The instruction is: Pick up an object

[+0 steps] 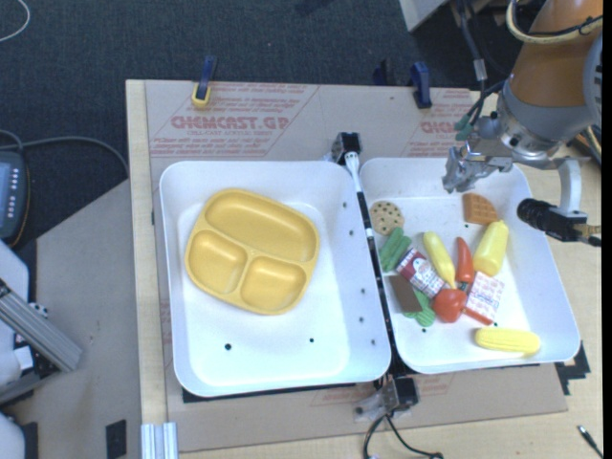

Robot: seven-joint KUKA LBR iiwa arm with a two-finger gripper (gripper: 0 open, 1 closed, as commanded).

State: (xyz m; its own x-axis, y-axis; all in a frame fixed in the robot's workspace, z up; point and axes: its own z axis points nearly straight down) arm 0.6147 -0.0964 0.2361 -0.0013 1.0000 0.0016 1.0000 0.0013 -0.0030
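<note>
**Bench, two white bins, one arm.**

- Left bin (182, 285): one yellow divided plate (251, 250), three compartments, lying flat, well apart from the arm.
- Right bin (555, 295): a pile of toy food. Round cookie (385, 217) near the centre divider; green pieces (393, 250) just below it; a red-and-white wrapped packet (421, 271) touching a brown block (405, 297); a yellow corn cob (439, 258) beside a red pepper-like piece (464, 259); a tomato (448, 304); a red-and-white carton (485, 297); a yellow bottle-shaped piece (491, 245); a banana-like piece (507, 339) alone near the front wall; a tan toast slice (480, 207) at the back.
- Gripper (463, 174): poised over the back of the right bin, just beside the toast slice. Nothing shows between the fingers; whether they are spread or closed cannot be told at this size.

**Status.** No object picked yet; likely candidate is the toast slice, the nearest item.

**Risks, as judged.**
- Toast slice looks thin and flat: fingers may close above it or slide off.
- It sits near the back wall: a descent could strike the rim.
- Central pile is tightly packed: a grasp there could catch two items or nudge neighbours aside.
</note>
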